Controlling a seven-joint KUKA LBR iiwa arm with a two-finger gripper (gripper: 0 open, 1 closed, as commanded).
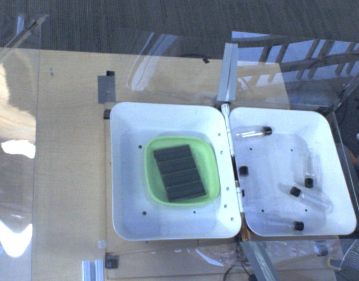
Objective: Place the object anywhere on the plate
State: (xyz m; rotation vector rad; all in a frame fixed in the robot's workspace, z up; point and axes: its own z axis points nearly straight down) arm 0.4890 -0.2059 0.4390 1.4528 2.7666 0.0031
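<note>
Dark ribbed block (178,172) lies flat on the green plate (151,174) in the left bin (123,157), long axis running 11 to 5 o'clock. Judged rigid, light, grooved top giving fair purchase; best taken across its short sides. State of the tool: cannot tell, so its relation to the block is undetermined

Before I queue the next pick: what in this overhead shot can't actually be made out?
- Clear tubes with black caps in the right bin: transparent against white, so their outlines and exact count are uncertain.
- Dark ridged block on the green plate in the left bin: too small to identify.
- Far bench: reflections on clear panels blur it.
</note>
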